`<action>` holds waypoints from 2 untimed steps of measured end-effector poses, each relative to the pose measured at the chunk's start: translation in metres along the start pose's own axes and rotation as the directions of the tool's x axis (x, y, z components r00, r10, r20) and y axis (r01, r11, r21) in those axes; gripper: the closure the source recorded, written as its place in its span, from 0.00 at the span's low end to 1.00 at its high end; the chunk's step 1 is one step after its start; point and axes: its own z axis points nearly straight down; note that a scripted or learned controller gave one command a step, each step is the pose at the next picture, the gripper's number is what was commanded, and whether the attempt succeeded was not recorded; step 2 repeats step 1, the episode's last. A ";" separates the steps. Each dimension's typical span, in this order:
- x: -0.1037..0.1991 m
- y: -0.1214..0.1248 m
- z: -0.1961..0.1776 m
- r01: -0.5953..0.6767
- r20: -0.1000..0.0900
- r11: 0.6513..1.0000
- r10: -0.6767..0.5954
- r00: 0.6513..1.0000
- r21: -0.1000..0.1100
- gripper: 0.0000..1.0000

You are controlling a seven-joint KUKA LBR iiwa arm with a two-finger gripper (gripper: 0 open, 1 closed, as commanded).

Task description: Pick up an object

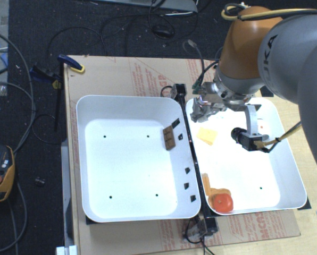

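My gripper [202, 112] hangs over the far left corner of the right bin [286, 169], under the grey and orange arm. Just in front of it a pale yellow block [207, 136] lies on the bin floor, apart from the gripper. A red tomato-like ball [222, 202] sits in the near left corner of the same bin, with an orange carrot-like piece [210, 187] touching it. A brown chocolate-bar piece [169, 137] leans against the right wall of the left bin [94, 158].
A black fitting [245, 137] on a cable hangs from the wrist above the middle of the right bin. Black clips line the wall between the bins. Cables and a blue and yellow clamp [68, 64] lie beyond the bench's far left corner.
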 end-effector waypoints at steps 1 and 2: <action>0.047 -0.008 0.007 0.000 0.000 1.000 0.000 1.000 0.000 1.00; 0.047 -0.008 0.007 0.000 0.000 1.000 0.000 1.000 0.000 1.00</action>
